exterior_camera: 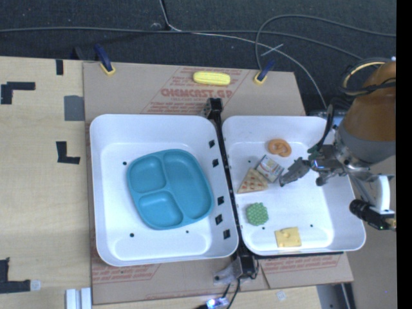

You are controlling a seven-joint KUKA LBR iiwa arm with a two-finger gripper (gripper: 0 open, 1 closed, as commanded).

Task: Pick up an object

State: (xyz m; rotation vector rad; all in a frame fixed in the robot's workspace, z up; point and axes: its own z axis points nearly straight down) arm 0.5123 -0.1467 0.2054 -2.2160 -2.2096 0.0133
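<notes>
The right bin [335,211] holds an orange ring-shaped piece [279,147], a small silver and tan box [269,167], a tan wedge [252,183], a green round piece [257,214] and a yellow block [288,237]. My gripper [307,174] hangs over the right bin's middle, just right of the small box and below the orange ring. Its two dark fingers are spread, so it is open with nothing between them. The left fingertip [291,173] is close to the box, and I cannot tell whether it touches.
The left bin [103,147] holds a blue divided plate [169,188]. A yellow corn-like piece [211,78] lies on the cardboard behind the bins, between two blue clamps [103,60]. Black clips run along the divider [222,172] between the bins. Cables cross the dark floor behind.
</notes>
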